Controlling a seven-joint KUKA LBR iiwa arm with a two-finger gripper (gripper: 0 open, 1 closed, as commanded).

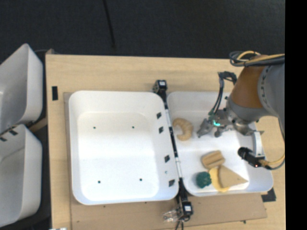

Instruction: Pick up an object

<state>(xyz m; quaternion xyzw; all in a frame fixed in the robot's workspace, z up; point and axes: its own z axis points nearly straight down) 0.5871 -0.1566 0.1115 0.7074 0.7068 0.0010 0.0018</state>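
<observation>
The right bin holds a pale curved croissant-like piece near its left wall, a tan bread-roll piece, a green lump and a yellow-and-tan wedge near the front. My gripper hangs over the middle of this bin, just right of the croissant piece, with its two dark fingers spread apart and nothing between them.
The left bin lies beside the right one, parted by a ridge with black clips. Cables loop off the arm over the right bin's right edge. White containers stand off the bench at the far left.
</observation>
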